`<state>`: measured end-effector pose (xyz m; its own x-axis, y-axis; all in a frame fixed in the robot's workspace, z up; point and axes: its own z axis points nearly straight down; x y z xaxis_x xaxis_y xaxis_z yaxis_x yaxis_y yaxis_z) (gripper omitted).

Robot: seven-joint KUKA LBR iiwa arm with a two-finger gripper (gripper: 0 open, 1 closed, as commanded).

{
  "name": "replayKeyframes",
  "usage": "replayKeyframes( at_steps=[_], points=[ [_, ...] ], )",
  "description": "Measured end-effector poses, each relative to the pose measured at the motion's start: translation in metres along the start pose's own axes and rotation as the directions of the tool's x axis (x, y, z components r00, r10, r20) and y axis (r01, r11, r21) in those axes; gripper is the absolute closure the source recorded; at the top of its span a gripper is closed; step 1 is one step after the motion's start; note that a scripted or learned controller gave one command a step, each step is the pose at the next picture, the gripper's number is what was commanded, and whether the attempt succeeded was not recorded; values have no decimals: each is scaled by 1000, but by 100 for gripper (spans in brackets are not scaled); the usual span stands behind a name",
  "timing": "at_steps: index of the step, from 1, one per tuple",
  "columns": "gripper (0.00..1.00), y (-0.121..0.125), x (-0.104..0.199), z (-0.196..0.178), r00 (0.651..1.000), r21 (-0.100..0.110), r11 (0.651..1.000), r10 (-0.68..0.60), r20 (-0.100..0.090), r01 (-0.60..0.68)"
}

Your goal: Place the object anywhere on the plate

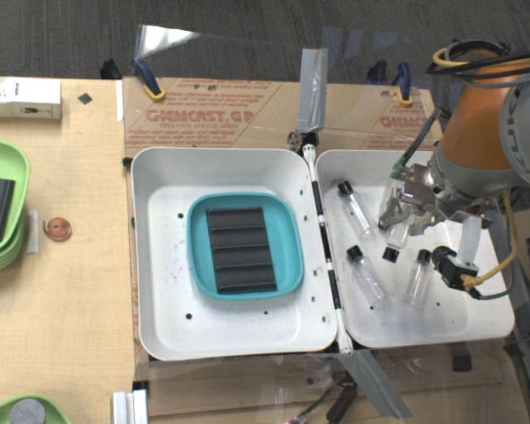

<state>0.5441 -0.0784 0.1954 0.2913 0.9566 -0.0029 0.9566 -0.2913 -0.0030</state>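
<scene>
Bright, even overhead light; soft shadows inside the white bins (150, 263), glare on clear film (163, 41), focus fairly sharp

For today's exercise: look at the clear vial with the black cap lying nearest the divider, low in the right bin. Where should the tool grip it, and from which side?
Likely grip the vial across its clear body, mid-length, descending from above. It lies flat, slanting from its black cap at the upper left, so the fingers should straddle that long axis. Bare bin floor flanks it.

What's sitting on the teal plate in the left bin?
On the square teal plastic plate lies a black ribbed rectangular block, flat and centred. The block covers the plate's middle, so whatever lies beneath it cannot be seen. Plate rests in the left shallow white bin.
</scene>
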Motion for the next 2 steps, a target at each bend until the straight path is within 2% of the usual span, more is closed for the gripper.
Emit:
replayKeyframes(
  at_steps=[1, 2],
  points=[
    [100, -61, 51, 5, 980, 1, 980, -198, -1, 198],
    [0, -61, 51, 5, 980, 1, 980, -198, -1, 198]
  ],
)
